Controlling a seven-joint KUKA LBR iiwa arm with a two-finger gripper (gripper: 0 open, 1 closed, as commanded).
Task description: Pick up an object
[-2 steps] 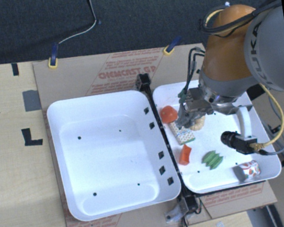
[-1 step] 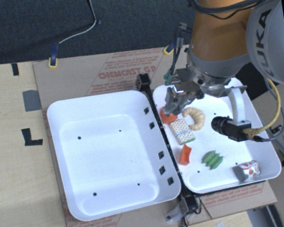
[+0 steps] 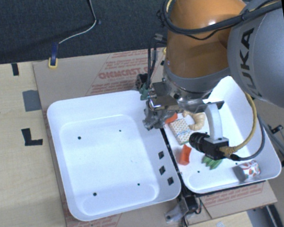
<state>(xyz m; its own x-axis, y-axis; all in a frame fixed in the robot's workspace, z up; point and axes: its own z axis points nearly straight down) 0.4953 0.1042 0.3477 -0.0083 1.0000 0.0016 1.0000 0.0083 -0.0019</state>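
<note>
Gripper point(image 3: 159, 114) state unclear, near checkered packet point(image 3: 180, 129), possibly a wrapper, and orange piece point(image 3: 184, 154).

The arm point(image 3: 211, 47) hangs over the right bin point(image 3: 254, 120). Beneath it lie a patterned packet point(image 3: 180, 129), an orange piece point(image 3: 184, 154) and a green piece point(image 3: 212, 163). The left bin point(image 3: 68, 148) adjoins it.

Two bins sit side by side; small objects point(image 3: 184, 154) lie in the right bin point(image 3: 264, 169), left bin point(image 3: 65, 148) beside it.
</note>
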